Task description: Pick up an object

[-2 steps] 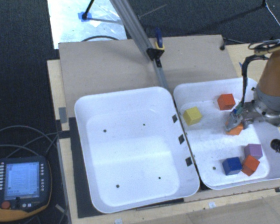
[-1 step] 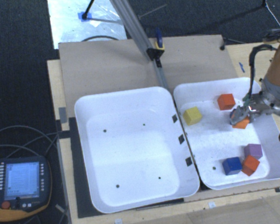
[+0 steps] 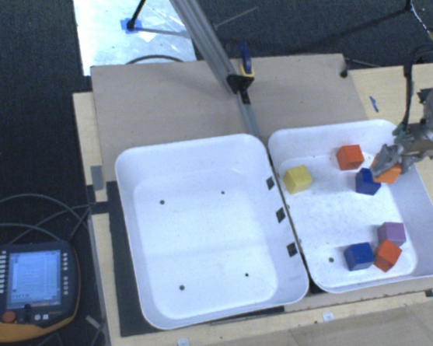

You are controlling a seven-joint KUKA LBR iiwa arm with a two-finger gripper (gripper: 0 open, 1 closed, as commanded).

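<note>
Over the right bin (image 3: 421, 214), the claw (image 3: 384, 165) sits beside an orange block (image 3: 390, 175) and a blue block (image 3: 366, 182); its grip cannot be told.

From where I stand, no writing can be read anywhere. The handheld control pad (image 3: 29, 289) left of the desk (image 3: 191, 93) has a lit screen, perhaps with text, but too blurred.

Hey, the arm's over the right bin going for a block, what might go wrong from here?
1. The gripper sits right where a blue block and an orange piece touch, so it may catch both or push one away.
2. That pair lies near the right bin's wall, so a block could get pushed against it.
3. The orange-red cube is close by and may get knocked.
</note>
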